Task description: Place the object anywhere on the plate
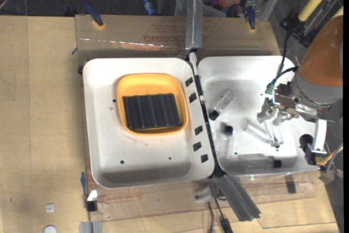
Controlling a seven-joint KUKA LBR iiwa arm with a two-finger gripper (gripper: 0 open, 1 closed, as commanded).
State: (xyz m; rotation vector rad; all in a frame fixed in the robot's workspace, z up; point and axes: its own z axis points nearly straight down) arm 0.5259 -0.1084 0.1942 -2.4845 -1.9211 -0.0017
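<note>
Black slab on yellow plate

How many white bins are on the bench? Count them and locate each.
2. The left bin holds the yellow plate; the right bin sits beside it, under the gripper.

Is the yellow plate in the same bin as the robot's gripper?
No, the yellow plate sits in the left bin, while the gripper is over the right bin.

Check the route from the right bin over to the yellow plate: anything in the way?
The divider where the two bins meet lies between the gripper over the right bin and the yellow plate in the left bin. A black ridged block already covers most of the plate's middle.
</note>
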